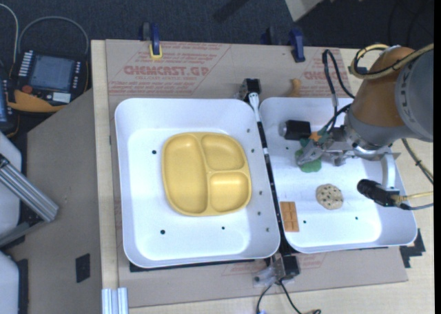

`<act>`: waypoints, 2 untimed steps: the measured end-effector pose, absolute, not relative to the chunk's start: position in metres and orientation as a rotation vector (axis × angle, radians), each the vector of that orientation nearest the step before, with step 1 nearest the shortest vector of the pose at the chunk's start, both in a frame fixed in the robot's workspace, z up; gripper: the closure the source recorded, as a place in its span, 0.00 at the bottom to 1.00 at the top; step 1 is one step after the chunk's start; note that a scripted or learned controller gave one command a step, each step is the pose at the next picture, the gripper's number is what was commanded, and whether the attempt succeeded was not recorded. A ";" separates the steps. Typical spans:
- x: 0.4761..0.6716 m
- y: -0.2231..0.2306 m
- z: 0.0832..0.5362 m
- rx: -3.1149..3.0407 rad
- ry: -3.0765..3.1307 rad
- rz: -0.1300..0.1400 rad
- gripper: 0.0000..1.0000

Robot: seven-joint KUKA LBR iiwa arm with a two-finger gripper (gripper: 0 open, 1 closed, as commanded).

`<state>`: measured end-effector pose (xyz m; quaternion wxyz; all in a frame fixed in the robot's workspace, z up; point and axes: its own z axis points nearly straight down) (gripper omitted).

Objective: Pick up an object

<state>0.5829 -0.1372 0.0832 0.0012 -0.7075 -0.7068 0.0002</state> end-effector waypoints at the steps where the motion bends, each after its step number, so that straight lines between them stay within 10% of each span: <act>1: 0.585 -0.138 0.097 -2.226 -2.223 -0.005 1.00; 2: 0.586 -0.128 0.146 -2.223 -2.227 -0.005 1.00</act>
